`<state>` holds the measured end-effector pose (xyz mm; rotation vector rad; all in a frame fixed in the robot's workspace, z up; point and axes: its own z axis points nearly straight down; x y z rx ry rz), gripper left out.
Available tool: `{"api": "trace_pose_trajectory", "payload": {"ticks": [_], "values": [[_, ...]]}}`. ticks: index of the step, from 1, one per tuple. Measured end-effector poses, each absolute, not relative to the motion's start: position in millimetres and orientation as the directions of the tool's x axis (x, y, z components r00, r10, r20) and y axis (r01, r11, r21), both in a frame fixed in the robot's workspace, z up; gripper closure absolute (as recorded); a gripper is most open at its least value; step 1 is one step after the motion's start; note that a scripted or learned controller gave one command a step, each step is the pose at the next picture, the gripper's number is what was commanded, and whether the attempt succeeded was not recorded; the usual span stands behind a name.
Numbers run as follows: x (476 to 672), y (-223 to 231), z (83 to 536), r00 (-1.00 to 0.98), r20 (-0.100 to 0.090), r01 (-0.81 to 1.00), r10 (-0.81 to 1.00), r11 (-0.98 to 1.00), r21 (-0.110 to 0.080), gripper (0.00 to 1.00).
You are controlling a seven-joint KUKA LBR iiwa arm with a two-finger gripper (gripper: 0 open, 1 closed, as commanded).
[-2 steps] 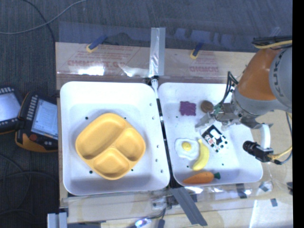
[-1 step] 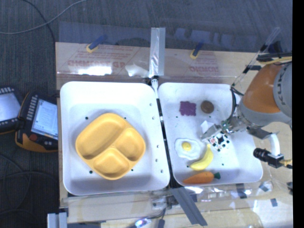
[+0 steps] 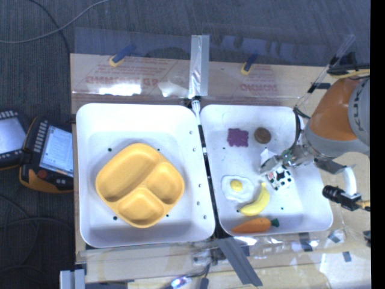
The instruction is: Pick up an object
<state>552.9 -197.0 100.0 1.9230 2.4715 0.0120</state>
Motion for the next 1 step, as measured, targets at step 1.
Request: {"api": "trace_pose_trajectory", "payload": {"ticks": [1], "values": [[562.1, -145.5, 218.0, 0.009, -0.002, 1.0, 1.0, -0.009, -0.001, 1.0]]}}
